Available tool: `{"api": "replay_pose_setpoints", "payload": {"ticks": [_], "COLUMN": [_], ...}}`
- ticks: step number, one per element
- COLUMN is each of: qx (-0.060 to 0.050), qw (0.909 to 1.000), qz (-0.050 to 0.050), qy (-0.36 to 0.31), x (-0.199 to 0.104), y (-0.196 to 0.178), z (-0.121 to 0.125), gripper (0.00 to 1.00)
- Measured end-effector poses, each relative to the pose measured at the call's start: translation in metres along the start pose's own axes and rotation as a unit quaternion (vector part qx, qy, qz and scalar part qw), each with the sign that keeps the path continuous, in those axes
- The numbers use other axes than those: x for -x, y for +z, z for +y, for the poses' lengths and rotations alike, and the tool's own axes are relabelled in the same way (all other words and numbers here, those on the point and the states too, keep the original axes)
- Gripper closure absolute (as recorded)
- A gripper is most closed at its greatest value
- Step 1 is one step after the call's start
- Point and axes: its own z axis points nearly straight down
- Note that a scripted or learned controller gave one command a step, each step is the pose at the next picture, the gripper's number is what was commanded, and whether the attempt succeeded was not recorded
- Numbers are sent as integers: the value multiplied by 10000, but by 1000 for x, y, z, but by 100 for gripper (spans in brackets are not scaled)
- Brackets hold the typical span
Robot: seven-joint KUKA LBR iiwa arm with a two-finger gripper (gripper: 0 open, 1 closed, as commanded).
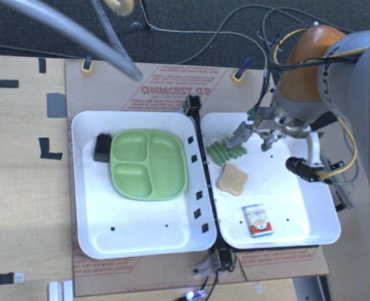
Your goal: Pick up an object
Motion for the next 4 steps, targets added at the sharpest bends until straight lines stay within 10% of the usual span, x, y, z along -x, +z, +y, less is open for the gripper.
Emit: {"api": "replay_pose_setpoints", "payload": {"ticks": [4], "qx": [73], "qw": [10000], "qz": [-10], "qy": [-16], "x": [-6], "y": [97], "z": [-1], "gripper": [0]}}
